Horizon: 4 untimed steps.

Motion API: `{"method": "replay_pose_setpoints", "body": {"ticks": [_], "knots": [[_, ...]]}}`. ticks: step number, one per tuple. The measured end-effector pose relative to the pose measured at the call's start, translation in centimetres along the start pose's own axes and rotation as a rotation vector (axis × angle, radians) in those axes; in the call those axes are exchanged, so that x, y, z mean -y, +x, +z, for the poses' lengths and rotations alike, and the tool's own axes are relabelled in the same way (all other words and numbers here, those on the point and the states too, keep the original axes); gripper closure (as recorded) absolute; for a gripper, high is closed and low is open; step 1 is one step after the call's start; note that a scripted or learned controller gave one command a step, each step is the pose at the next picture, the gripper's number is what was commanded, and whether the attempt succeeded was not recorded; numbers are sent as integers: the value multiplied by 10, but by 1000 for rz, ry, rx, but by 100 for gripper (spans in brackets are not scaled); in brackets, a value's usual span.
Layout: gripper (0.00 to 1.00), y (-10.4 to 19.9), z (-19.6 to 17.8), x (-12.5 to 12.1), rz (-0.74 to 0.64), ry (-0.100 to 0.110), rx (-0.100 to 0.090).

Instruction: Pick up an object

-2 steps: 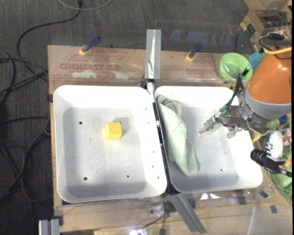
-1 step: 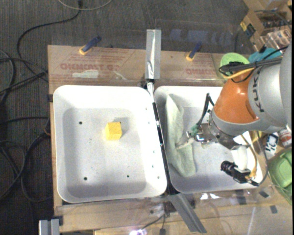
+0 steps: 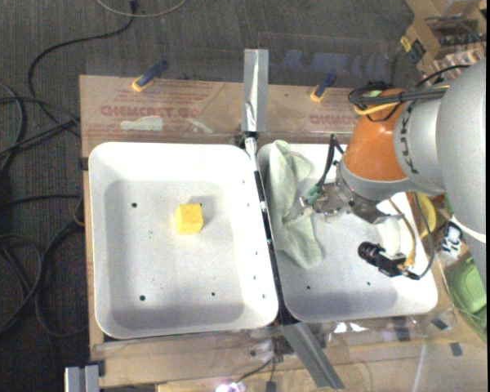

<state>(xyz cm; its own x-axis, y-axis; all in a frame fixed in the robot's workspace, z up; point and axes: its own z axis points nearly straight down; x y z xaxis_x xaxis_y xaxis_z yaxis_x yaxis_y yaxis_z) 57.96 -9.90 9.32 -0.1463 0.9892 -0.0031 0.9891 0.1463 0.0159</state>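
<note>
Apparently aiming for the pale green cloth (image 3: pixel 296 211) draped along the right bin's (image 3: pixel 367 300) left wall, the end effector (image 3: pixel 309 207) hovers there; its grip state I cannot tell. A yellow block (image 3: pixel 189 218) sits mid left bin (image 3: pixel 131 300).

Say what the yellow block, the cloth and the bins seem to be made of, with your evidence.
Block: likely foam or sponge; matte yellow, soft-edged cube, though painted wood is possible.
Cloth: woven fabric, pale green; it folds, creases and drapes limply.
Bins: probably moulded plastic; smooth white surface, rounded corners, faint sheen.
</note>
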Motion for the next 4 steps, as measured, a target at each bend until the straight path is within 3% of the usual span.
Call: {"method": "replay_pose_setpoints", "body": {"ticks": [1, 2, 3, 4], "knots": [[0, -31, 3, -61, 106, 3, 0], [0, -87, -56, -63, 228, 17, 2], [0, -120, -133, -75, 222, 17, 2], [0, -30, -30, -61, 257, 21, -1]]}}
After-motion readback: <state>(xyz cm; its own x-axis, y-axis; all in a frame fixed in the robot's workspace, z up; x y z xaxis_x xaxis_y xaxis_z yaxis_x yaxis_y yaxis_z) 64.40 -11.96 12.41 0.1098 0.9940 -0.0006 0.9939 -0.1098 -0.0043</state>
